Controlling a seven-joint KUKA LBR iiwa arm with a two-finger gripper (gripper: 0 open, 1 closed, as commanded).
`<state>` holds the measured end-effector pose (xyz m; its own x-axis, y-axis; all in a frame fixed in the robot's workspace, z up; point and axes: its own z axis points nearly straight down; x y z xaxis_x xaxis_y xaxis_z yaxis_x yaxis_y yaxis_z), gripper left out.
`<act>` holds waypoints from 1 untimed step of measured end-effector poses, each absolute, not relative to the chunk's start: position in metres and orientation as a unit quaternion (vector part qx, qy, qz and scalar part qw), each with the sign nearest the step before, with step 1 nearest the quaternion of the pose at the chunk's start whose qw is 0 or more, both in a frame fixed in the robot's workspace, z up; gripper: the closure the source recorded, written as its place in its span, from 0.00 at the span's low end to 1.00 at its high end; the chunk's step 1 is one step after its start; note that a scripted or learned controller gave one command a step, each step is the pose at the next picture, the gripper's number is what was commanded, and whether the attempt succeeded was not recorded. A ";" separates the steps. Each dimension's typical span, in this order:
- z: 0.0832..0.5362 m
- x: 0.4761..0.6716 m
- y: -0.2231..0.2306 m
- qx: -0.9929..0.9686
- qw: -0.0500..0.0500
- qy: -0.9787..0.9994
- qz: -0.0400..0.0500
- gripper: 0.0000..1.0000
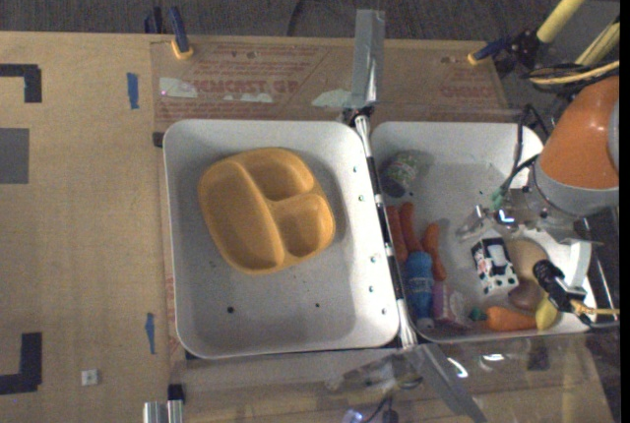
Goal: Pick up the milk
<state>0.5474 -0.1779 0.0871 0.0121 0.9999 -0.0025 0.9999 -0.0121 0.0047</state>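
The milk (493, 267) is a small white carton with black and red print, lying in the right bin (448, 165) toward its right side. My gripper (495, 214) hangs just above the carton's far end, below the orange band of the arm (581, 151). From this slant, the carton looks to be resting on the bin floor among other items rather than lifted.
Around the milk lie a brown rounded item (530, 259), an orange carrot (509, 318), a yellow piece (547, 314), a blue bottle (420, 279) and more carrots (398, 230). A grey-green lump (402, 171) sits at the back. The left bin (187, 293) holds a yellow divided plate (266, 210).
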 end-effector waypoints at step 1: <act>0.098 0.549 -0.179 0.712 0.005 0.702 0.002 1.00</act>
<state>0.5492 -0.1794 0.0984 0.0151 0.9999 -0.0037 0.9998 -0.0151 0.0107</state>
